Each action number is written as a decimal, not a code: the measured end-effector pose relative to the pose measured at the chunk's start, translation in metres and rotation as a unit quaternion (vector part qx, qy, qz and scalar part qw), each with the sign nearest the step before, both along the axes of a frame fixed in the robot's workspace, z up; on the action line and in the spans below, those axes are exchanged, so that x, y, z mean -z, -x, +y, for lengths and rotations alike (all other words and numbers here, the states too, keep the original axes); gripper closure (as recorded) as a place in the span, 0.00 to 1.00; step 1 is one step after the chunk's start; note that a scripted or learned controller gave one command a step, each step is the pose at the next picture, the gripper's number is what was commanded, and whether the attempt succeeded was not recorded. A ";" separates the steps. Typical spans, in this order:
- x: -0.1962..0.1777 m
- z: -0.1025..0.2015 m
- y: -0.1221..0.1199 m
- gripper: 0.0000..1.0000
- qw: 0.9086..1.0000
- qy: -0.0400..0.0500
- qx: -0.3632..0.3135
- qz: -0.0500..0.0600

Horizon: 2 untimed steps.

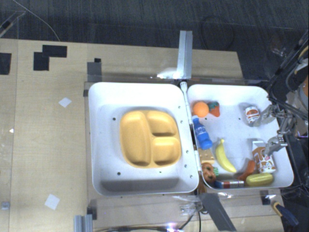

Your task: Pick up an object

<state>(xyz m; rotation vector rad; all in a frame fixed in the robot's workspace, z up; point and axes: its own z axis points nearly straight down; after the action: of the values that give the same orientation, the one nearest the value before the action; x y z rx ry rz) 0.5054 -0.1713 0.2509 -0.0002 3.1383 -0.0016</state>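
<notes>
The right bin point(231, 92) holds several small items. An orange ball point(200, 109) lies by a red-and-green toy point(213, 108) at its far left. A blue bottle point(201, 134) rests along the left wall, and a banana point(223, 156) lies beside it. A small can point(252, 114) sits at the upper right. A red-and-white carton point(263, 161) stands at the lower right. My gripper point(270, 129) hangs over the bin's right side and is open. One finger point(267, 114) is next to the can, the other point(273, 144) just above the carton. Only bare bin floor shows between them.
The left bin point(104, 129) holds a yellow divided tray point(149, 137). Along the right bin's near wall lie a yellow oval toy point(259, 179), a red piece point(248, 167), a marker point(229, 182) and a round brown toy point(208, 169). A metal post point(185, 54) stands behind the bins.
</notes>
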 end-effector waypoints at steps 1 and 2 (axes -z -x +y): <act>0.148 0.081 -0.011 0.00 0.995 -0.002 0.097 0.005; 0.160 0.067 0.010 0.00 0.998 -0.002 0.065 -0.011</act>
<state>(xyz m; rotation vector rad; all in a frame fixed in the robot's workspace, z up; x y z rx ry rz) 0.4958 -0.1043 0.0908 0.2019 3.1107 0.0038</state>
